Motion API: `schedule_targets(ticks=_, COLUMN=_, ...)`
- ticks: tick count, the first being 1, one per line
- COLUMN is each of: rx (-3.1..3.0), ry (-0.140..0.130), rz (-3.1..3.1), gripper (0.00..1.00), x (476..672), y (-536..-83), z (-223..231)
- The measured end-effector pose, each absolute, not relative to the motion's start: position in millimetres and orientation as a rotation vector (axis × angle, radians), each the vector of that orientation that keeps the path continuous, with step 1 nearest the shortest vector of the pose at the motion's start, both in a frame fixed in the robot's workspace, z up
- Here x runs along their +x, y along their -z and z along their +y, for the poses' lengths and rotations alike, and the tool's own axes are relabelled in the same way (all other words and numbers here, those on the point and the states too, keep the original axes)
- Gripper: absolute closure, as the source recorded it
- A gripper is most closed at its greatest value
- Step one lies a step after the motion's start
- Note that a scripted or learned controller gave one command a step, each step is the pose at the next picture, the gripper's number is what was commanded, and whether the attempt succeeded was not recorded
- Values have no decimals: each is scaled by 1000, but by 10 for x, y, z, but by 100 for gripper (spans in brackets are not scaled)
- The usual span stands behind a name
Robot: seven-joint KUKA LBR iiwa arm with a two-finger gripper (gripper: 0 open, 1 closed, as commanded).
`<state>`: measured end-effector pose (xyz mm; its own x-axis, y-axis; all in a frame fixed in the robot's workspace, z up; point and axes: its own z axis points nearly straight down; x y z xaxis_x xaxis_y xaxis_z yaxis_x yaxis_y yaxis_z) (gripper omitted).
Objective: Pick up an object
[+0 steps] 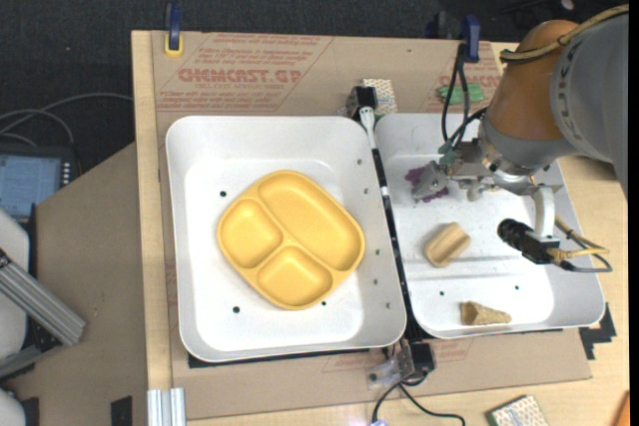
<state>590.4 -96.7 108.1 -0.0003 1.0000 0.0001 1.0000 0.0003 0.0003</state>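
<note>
You could not tell whether the gripper (454, 177) was spread or closed beside the small purple plastic-looking piece (424, 183) in the shallow white bin (529, 299) nearer the arm, which looked light, stiff and best pinched across its middle.

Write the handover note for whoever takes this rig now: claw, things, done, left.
Claw: over the far left part of the right bin, beside a small purple thing; whether it grips it cannot be told.
Things: tan block mid-bin, tan wedge near the bin's front edge, both lying free. Yellow plate in the left bin.
Done: nothing seen lifted.
Left: grasp one thing and lift it, probably the purple thing, since it is nearest.
</note>
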Motion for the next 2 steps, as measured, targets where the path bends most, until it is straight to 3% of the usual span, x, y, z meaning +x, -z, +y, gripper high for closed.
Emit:
schedule_targets(ticks=1, rx=2208, ry=-15, rz=2220, gripper=0, x=6431, y=-1909, z=-657)
schedule_targets(ticks=2, rx=2232, ry=6, rz=2217, gripper=0, x=6241, y=-792, z=-1290)
